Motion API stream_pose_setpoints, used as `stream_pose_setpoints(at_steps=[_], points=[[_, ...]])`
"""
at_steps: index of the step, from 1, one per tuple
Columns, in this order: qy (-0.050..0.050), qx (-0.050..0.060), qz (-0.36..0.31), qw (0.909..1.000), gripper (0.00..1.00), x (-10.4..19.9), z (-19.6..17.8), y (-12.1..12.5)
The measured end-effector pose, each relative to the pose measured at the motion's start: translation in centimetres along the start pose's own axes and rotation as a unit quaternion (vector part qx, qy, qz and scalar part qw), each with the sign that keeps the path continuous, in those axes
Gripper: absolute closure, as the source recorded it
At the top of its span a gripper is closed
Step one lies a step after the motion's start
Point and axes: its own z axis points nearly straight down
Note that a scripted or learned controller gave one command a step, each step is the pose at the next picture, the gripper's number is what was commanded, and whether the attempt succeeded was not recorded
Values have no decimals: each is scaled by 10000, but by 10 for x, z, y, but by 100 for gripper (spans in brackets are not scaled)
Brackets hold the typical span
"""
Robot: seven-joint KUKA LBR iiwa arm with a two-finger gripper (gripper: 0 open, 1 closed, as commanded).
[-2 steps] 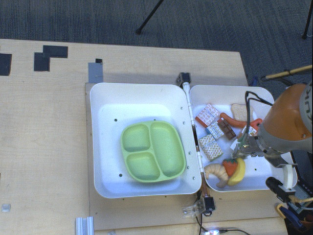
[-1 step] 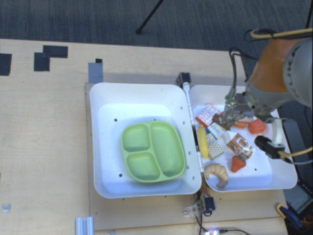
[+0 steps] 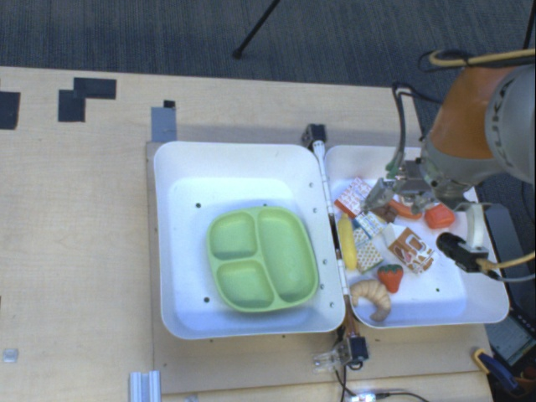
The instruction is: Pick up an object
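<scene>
Tool (image 3: pixel 387 193) low over crowded right white bin (image 3: pixel 481 308) at right of frame, finger state impossible to tell; likely to snag two packed items, small red-white packet (image 3: pixel 355 194) or orange tomato-like toy (image 3: pixel 439 218), and slip.

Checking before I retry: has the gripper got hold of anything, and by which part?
Cannot be told. The gripper is low among the toy food in the right bin, hiding any hold.

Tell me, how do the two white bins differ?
The left bin holds one green divided tray; the right bin holds a jumble of small toy foods, like a strawberry and croissant. The gripper hangs over the right bin, not the left. Both are shallow and white.
</scene>
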Motion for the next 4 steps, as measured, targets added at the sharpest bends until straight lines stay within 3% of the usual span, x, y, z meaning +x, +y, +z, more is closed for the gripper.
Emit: stream_pose_setpoints(at_steps=[1,2,3,4], points=[[0,-11,8,10000,0,-32,80,-39],[-23,-114,26,9999,0,-21,94,-77],[12,-120,4,9999,100,-18,82,-75],[5,-120,9,9999,0,-19,82,-75]])
